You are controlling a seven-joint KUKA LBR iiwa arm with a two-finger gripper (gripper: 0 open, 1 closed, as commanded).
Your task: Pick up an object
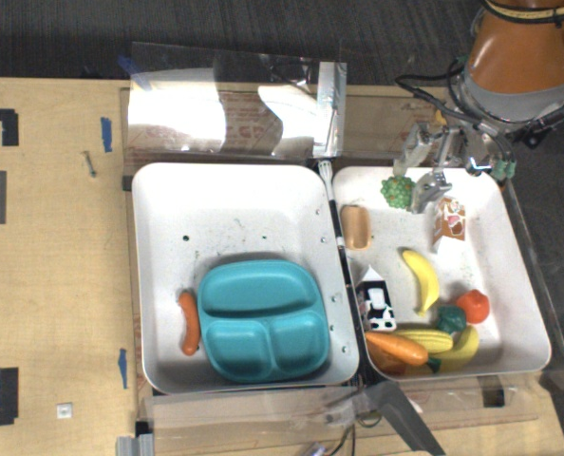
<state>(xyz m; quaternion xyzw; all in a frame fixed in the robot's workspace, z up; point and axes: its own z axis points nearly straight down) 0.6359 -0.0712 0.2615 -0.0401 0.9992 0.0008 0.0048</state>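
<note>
A: Where is the gripper [432, 174] being seen?

B: It is being seen at the 12 o'clock edge of the right bin [524, 283], hanging below the orange band [519, 50]. The fingers are being shown slightly spread, with nothing between them. The broccoli [397, 192] is lying just beside them, at their 8 o'clock.

A: What else is being logged in that bin?

B: A small carton [450, 220] is sitting just at 4 o'clock of the gripper. A bread roll [356, 227] is resting against the 9 o'clock wall. A banana [422, 278] is lying mid-bin. At 6 o'clock a carrot [396, 349], a second banana [443, 340], a tomato [473, 305] and a cow-patterned box [376, 306] are being seen crowded together.

A: And the left bin [168, 207]?

B: A teal tray [261, 319] is lying toward 6 o'clock, with a sausage [189, 322] just beside it at 9 o'clock.
</note>
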